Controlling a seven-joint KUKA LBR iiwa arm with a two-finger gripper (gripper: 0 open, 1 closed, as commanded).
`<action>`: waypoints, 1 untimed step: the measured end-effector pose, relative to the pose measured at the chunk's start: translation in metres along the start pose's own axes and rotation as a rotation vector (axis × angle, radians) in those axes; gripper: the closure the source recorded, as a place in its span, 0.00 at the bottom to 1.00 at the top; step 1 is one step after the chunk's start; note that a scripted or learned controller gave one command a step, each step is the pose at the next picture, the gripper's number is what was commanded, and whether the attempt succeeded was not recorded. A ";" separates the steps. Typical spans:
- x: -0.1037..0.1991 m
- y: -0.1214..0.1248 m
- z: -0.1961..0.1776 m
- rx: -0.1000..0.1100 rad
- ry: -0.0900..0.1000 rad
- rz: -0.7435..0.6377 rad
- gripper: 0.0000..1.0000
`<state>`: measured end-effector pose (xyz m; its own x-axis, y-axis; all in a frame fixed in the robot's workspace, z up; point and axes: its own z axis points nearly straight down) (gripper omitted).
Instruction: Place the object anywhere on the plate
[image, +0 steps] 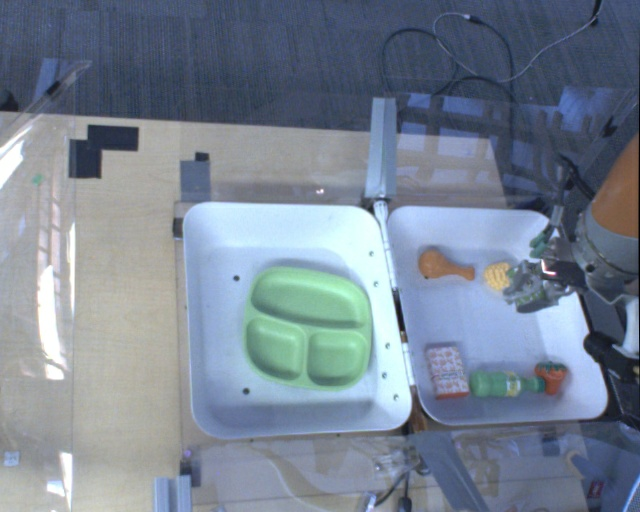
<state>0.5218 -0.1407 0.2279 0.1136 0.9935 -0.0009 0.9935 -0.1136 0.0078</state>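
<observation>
Hovering pincer (532, 285) near right bin's (500, 405) far edge, grip unclear, plate (305, 325) unobstructed

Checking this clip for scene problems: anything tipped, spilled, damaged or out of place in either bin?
Nothing stands out. The green plate sits flat in the left bin. The right bin holds a drumstick, corn, a small box, a green bottle lying down and a tomato-like piece.

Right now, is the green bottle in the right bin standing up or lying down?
Lying down. The green bottle lies on its side along the right bin's near wall, between a small box and a red item.
</observation>
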 end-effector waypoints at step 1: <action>0.085 0.000 0.043 0.003 0.002 -0.312 1.00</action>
<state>0.5314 -0.0565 0.1848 -0.1967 0.9805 -0.0005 0.9804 0.1967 0.0042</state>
